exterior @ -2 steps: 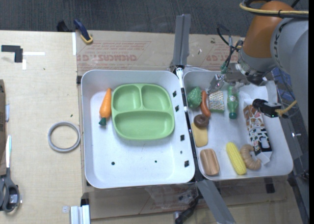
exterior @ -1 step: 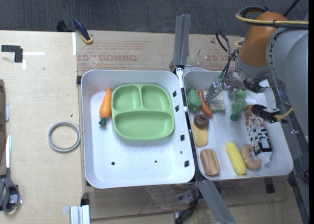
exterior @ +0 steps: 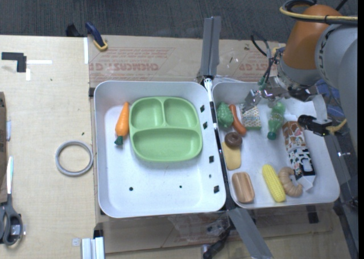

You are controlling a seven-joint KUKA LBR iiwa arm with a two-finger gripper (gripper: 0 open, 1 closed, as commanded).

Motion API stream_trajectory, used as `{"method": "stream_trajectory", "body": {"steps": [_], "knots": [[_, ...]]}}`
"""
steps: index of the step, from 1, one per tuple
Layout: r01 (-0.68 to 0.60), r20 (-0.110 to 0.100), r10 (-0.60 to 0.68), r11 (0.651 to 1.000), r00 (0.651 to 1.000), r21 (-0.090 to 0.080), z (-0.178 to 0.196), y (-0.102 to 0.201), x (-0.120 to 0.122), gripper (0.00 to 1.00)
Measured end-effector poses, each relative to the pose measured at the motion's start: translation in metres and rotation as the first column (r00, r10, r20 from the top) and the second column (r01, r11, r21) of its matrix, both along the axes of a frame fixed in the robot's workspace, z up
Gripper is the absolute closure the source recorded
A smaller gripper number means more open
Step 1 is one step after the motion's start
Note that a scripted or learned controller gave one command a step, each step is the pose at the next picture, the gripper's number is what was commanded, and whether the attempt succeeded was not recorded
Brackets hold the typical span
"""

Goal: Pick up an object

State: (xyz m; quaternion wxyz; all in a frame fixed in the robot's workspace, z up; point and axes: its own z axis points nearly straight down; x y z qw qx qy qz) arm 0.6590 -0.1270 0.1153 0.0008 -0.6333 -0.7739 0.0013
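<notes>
Over the right bin's [exterior: 333, 195] far edge, gripper [exterior: 254, 100] among crowded toys.

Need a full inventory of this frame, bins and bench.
Green three-compartment plastic plate: 1, left bin.
Orange toy carrot: 1, left bin, beside the plate.
Green bottle: 1, right bin.
Yellow toy corn cob: 1, right bin, front.
Toy hot dog bun: 1, tan, right bin, front.
Toy croissant: 1, tan, right bin.
Printed carton: 1, right bin.
Tape ring: 1, grey, bench.
Scissors: 1, bench edge.
Gripper: 1, over right bin.
</notes>
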Motion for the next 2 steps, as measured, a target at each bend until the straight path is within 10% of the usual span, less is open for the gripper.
{"method": "stream_trajectory", "body": {"steps": [2], "knots": [[0.074, -0.003, -0.074, 0.997, 0.997, 0.002, -0.027, 0.008, -0.028, 0.0]]}}
